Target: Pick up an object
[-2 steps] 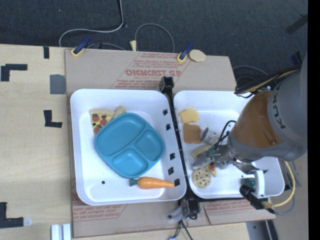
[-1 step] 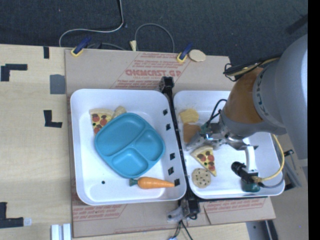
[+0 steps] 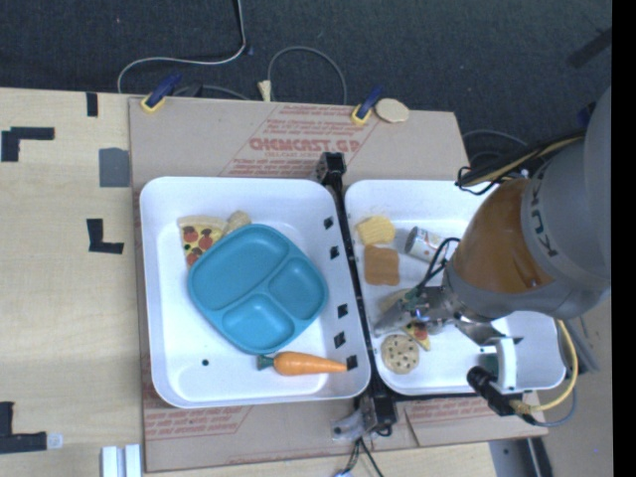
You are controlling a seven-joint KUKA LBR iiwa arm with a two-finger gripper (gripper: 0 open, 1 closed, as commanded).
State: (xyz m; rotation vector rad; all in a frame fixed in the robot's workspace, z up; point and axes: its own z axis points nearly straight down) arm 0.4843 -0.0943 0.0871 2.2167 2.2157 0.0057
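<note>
Two white bins sit side by side on a cardboard sheet (image 3: 298,142); left bin (image 3: 159,296), right bin (image 3: 537,366), black divider strip between them. Arm (image 3: 537,237) comes in from the right and covers much of the right bin's middle. Gripper (image 3: 417,311) is low over the right bin's left half, near a small cluster of toy food; can't tell how far it's open or whether anything is in it, wrist hides that. Left bin: blue sectioned plate (image 3: 260,288) takes most of the floor, pizza slice (image 3: 199,238) tucked at its upper-left edge, carrot (image 3: 303,364) along the near wall. Right bin, pickable stuff: brown toast-like piece (image 3: 382,264), yellow ridged piece (image 3: 376,231), small bottle (image 3: 419,238), chocolate-chip cookie (image 3: 399,353), small red-yellow bit (image 3: 421,338) just beside the gripper. My read: target is whichever piece sits under the gripper, probably the small bit or the cookie. Flat items, so go straight down, close only at floor level, lift vertical. Divider wall is close on the left; keep clear of it. Open room is the right bin's lower right, clear floor there.
</note>
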